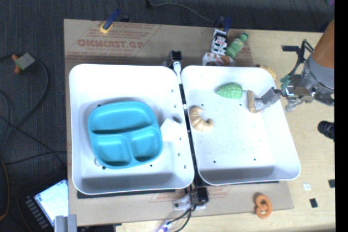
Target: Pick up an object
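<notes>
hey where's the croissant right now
In the camera view, the croissant lies in the right bin, close to its left wall by the divider, below and left of the green toy.

Bins (239,168): smooth white plastic, faintly glossy.
Tray (125,133) in left bin: glossy blue plastic.
Counter (315,171): matt pale wood.

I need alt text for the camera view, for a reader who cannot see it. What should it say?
A robot gripper reaches over the right edge of the right white bin, which holds a green toy and a tan croissant-shaped toy. The left white bin holds a blue divided tray.
</notes>
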Tool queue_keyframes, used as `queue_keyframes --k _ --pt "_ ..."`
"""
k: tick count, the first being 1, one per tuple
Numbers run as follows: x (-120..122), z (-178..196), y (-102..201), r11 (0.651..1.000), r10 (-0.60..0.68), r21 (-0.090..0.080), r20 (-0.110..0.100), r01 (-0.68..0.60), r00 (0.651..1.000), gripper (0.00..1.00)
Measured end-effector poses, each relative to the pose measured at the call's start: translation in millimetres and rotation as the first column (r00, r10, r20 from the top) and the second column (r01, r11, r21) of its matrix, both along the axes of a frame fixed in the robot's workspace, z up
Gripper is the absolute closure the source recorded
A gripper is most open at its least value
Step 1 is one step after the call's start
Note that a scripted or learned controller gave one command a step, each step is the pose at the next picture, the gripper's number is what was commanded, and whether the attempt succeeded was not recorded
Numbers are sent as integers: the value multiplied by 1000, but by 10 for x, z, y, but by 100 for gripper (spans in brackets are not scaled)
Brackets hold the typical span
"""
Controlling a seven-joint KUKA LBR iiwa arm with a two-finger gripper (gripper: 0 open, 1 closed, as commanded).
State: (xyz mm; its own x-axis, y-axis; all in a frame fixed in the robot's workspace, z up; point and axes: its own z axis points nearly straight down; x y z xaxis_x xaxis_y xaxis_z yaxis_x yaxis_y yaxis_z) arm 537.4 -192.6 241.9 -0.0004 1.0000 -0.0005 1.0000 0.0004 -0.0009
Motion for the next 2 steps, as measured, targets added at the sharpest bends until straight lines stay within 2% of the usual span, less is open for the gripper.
queue_keyframes --k 1,2 --pt "76 -1330 -239 1000 4 10 -2 -4 1000 0" --pt "291 -1457 452 1000 2 1 -1 -2 1000 0"
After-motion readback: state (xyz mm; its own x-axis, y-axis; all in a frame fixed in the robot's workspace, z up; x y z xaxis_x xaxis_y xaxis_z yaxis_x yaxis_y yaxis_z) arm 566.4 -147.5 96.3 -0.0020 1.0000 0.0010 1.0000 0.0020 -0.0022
